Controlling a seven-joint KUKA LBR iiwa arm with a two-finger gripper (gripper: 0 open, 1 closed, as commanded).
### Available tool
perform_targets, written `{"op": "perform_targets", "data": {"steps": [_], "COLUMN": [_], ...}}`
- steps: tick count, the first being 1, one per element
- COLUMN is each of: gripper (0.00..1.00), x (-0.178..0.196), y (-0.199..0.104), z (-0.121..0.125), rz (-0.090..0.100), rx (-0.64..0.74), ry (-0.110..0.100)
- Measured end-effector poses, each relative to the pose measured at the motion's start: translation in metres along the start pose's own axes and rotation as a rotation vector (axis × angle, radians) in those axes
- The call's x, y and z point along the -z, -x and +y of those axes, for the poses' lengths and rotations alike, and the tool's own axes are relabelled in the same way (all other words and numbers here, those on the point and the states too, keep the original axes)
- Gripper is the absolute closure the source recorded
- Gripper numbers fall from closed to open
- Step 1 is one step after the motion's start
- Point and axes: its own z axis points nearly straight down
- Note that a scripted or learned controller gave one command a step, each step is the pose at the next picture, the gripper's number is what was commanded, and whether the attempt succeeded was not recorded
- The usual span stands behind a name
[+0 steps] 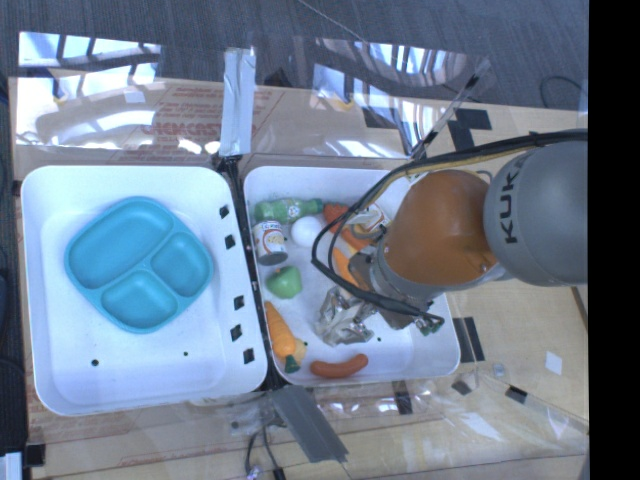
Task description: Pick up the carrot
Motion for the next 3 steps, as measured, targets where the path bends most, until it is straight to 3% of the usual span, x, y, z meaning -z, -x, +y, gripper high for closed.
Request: {"op": "perform_targets", "data": {"steps": [1, 2, 3], "gripper": [1.00, 1.00, 1.00], "x": [0.115, 0.025, -0.001], "y": [0.059, 0.001, -0.011], "z": [0.018, 0.004, -0.072], "rz": [-0.008, 0.006, 0.001], "rx": [-0.036, 0.097, -0.142], "ry": [-0.006, 0.006, 0.000]}}
